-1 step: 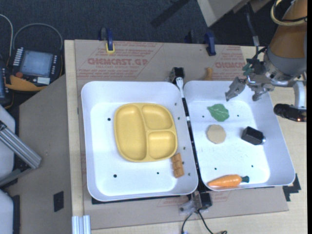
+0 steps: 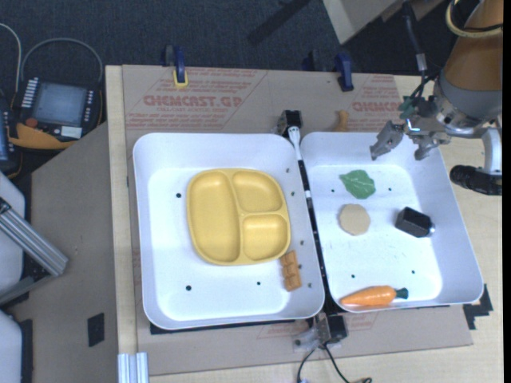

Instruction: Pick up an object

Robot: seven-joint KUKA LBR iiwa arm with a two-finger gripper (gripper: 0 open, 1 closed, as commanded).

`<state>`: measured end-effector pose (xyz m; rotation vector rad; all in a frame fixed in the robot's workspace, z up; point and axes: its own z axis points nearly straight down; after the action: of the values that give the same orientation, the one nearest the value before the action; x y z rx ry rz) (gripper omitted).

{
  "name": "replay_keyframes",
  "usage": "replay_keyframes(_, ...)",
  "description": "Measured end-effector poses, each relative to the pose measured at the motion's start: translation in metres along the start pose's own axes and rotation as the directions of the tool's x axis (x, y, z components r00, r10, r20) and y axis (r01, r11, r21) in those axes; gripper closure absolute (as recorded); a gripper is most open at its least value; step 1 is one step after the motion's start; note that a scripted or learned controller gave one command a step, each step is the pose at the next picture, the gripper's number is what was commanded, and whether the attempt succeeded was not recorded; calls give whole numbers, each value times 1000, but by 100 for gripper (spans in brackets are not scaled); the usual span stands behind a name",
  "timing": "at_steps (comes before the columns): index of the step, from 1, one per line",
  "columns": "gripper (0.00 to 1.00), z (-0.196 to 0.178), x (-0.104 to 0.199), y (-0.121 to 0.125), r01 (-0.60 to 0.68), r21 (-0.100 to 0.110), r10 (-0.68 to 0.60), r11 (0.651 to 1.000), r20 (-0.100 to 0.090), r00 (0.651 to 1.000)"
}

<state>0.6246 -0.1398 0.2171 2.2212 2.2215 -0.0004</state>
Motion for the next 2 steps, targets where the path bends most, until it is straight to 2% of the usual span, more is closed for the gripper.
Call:
replay_keyframes(1, 0, 47, -8, 0, -1, 6, 1, 1000, -1, 1000)
replay_keyframes(2, 0, 90, -3, -2, 0, 6, 0, 1000, -1, 1000)
